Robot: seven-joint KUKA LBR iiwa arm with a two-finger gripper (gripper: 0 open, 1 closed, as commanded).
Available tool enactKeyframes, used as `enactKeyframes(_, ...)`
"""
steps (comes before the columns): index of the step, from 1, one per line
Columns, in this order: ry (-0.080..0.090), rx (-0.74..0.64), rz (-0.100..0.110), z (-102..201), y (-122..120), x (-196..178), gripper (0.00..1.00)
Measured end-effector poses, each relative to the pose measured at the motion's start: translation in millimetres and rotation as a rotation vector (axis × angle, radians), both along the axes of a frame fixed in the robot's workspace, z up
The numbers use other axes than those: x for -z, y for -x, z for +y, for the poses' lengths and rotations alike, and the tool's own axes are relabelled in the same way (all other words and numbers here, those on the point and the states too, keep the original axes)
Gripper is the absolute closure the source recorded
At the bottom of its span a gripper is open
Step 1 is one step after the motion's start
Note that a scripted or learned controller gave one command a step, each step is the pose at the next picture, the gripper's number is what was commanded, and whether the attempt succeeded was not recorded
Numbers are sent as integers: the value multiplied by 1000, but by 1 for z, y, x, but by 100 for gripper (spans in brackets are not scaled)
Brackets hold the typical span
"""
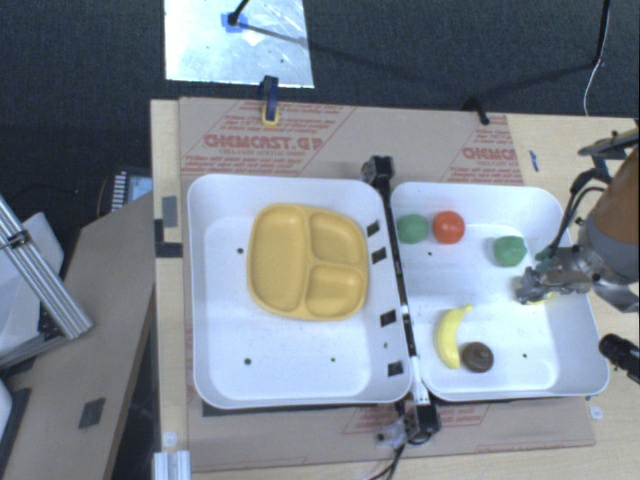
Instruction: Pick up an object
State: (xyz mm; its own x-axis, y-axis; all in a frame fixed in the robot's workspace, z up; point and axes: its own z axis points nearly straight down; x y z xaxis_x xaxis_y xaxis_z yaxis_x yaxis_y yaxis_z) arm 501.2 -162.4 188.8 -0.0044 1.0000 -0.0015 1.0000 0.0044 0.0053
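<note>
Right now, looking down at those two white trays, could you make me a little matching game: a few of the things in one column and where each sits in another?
Things:
1. yellow divided plate
2. banana
3. orange ball
4. gripper

Places:
A. near the right bin's right wall
B. right bin, beside the brown round piece
C. middle of the left bin
D. right bin's far side, next to a green ball

Pairs: 1-C, 2-B, 3-D, 4-A

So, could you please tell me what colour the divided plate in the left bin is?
The divided plate is yellow, seen clearly in the camera view.
</note>
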Motion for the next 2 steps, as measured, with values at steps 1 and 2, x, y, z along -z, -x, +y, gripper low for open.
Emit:
enactKeyframes(1, 1, 0, -1, 0, -2, -53, 100)
enactKeyframes(2, -2, -6, 1, 54, -13, -58, 100)
